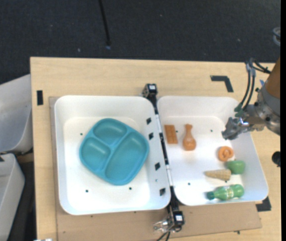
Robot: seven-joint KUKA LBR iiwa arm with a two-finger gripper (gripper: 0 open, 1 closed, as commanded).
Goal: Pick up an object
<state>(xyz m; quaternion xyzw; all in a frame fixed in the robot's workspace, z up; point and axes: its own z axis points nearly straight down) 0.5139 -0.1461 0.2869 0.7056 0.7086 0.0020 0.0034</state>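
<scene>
The right bin (198, 109) holds several small things: an orange-brown block (170, 134), an orange vase-shaped piece (188, 138), an orange round piece (226, 153), a green lump (236, 166), a beige cone (218, 174) and a green bottle (226, 192) lying on its side. My gripper (231, 128) hangs over the bin's right part, just above and beside the orange round piece. Nothing shows between its fingers.
The left bin (62, 134) carries a blue divided plate (114, 150). A row of black clips (158, 149) marks the ridge between the two bins. The wooden bench (108, 77) runs behind the bins, and white boxes (2, 119) stand at the far left.
</scene>
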